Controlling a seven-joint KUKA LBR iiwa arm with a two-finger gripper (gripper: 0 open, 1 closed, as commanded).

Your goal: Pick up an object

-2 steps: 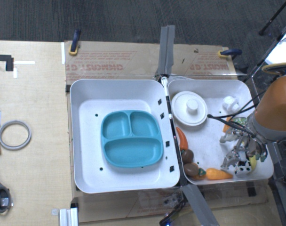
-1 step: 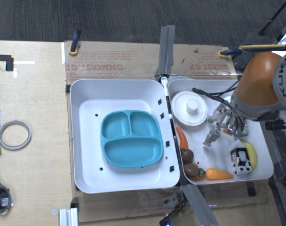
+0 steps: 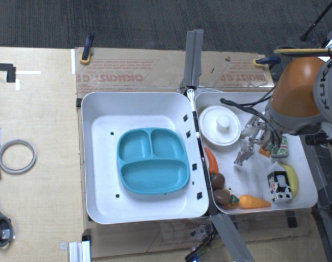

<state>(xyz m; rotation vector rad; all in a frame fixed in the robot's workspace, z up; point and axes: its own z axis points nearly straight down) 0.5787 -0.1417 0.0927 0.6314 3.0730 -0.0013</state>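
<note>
Two metal fingers (image 3: 243, 156) of the gripper (image 3: 248, 149) hang over bare floor in the right bin (image 3: 305, 162), just beside the white lid; I cannot tell whether they stand apart or together, and nothing shows between them.

Taking the white lid (image 3: 221, 125) as the landmark: it is a round, smooth plastic disc with a raised knob, lying in the far left part of the right bin. Just right of it the gripper points down, with the arm's glossy orange band (image 3: 298, 89) above. Further right, by the wrist, sits a small orange and green thing (image 3: 276, 149), too hidden to name. Right and nearer the camera lie a curved yellow banana (image 3: 291, 180) and a black-and-white patterned block (image 3: 277, 185), touching. Directly nearer than the lid, along the bin's left wall, run a red-orange pepper (image 3: 211, 160), two brown rounded lumps (image 3: 217, 180), and an orange carrot (image 3: 253, 202).

Left of the lid, in the other bin (image 3: 95, 162), rests a teal plastic plate (image 3: 153, 161) with three compartments. Beyond the lid, cardboard (image 3: 128, 72) carries mirrored red print I cannot read surely.
</note>
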